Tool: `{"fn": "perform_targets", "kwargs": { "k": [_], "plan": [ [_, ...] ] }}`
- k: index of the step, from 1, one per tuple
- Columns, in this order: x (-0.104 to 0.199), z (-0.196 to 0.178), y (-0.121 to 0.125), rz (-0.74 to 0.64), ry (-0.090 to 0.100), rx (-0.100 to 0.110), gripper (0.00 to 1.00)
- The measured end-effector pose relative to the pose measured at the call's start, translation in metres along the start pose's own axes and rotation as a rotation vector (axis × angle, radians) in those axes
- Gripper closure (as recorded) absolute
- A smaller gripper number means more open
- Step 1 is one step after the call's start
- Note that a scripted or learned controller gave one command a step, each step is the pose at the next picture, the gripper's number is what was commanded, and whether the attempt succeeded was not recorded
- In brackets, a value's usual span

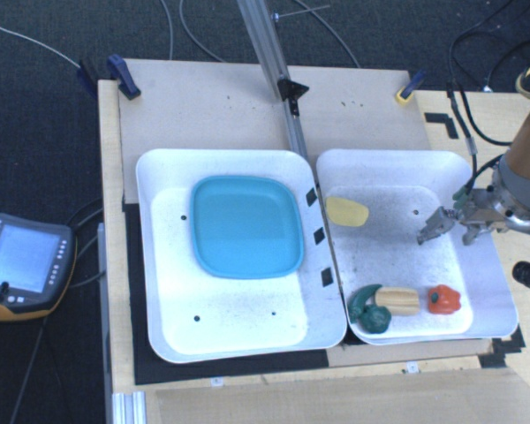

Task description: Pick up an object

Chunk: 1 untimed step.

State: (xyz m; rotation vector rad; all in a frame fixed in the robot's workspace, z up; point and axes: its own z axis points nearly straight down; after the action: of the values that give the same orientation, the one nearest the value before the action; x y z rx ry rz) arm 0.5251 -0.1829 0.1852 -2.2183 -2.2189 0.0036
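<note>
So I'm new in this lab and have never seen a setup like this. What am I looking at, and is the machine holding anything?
This is one camera fixed above a bench, looking down at a slant on two shallow white bins. The left bin holds a blue square plate. The right bin holds four small toy foods: a yellow piece near the top, and along the bottom edge a green vegetable, a tan block and a red pepper. The robot arm reaches in from the right; its two-finger gripper is over the right bin's floor. Nothing shows between its fingers, so it holds nothing. At far left lies a handheld control pad.
</note>
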Motion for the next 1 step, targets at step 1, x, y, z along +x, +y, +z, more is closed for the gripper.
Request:
{"fn": "perform_targets", "kwargs": {
  "k": [1],
  "plan": [
    [-0.0061,0.0605,-0.0020,0.001,0.000,0.001,0.00]
  ]
}}
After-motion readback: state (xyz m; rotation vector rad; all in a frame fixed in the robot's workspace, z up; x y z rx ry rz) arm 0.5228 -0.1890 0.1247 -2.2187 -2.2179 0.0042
